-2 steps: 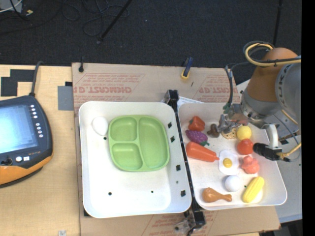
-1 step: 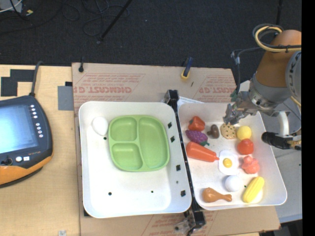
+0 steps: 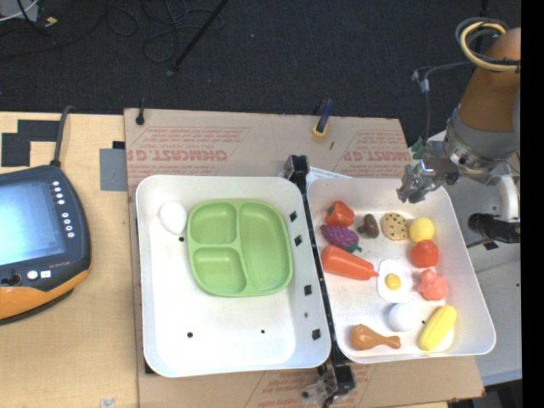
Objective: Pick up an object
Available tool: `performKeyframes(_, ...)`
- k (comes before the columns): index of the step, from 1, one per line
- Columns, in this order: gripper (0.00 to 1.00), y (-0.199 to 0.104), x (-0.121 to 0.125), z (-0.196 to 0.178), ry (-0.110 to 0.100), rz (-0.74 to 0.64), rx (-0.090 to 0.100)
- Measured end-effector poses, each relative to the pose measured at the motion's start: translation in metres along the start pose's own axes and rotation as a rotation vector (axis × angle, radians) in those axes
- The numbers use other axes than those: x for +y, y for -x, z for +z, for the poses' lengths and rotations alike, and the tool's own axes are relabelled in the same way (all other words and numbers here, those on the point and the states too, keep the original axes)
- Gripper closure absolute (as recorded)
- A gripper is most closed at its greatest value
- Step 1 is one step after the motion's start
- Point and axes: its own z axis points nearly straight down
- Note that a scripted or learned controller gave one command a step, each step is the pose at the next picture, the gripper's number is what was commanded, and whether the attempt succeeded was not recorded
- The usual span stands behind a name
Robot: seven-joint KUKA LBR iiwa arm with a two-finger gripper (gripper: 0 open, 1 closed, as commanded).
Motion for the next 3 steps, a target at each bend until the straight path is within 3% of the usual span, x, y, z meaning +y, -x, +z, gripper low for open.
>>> performKeyframes(2, 1.00, -0.100, -0.028, 0.014, -0.007, -0.004, 0.003)
performKeyframes(3, 1.00, -0.127, -0.026, 0.013, -0.005, -0.001, 0.001)
